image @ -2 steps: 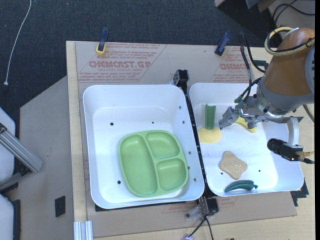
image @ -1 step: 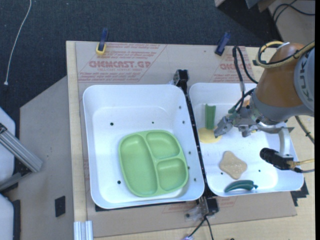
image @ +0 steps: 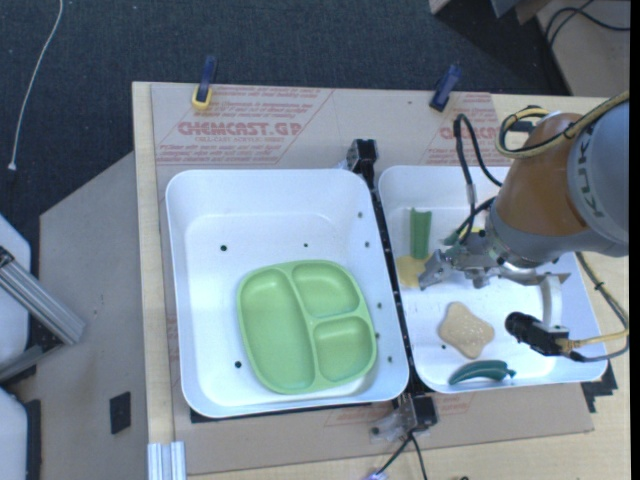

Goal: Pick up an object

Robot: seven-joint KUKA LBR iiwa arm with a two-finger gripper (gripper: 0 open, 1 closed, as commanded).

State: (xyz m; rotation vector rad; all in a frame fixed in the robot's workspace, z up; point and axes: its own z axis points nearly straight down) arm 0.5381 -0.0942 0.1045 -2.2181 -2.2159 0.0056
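Green tray (image: 305, 325) — white bins (image: 200, 208), perhaps tan sponge (image: 466, 330).

Landmark = divided green plate (image: 305, 324) in left bin (image: 190, 268). Above plate, toward bin's far wall: wide bare floor, easy access. Left of plate: narrow bare strip. Right of plate: bin walls meet, w/ black clip (image: 362, 154) at far end. Beyond, right bin (image: 430, 373) crowded: green stick (image: 419, 232), tan lump (image: 466, 330), teal piece (image: 481, 372), arm (image: 545, 193) overhead blocking the middle.

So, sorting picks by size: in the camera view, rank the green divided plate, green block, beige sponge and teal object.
Largest to smallest:
1. green divided plate
2. beige sponge
3. green block and teal object, too alike to rank.
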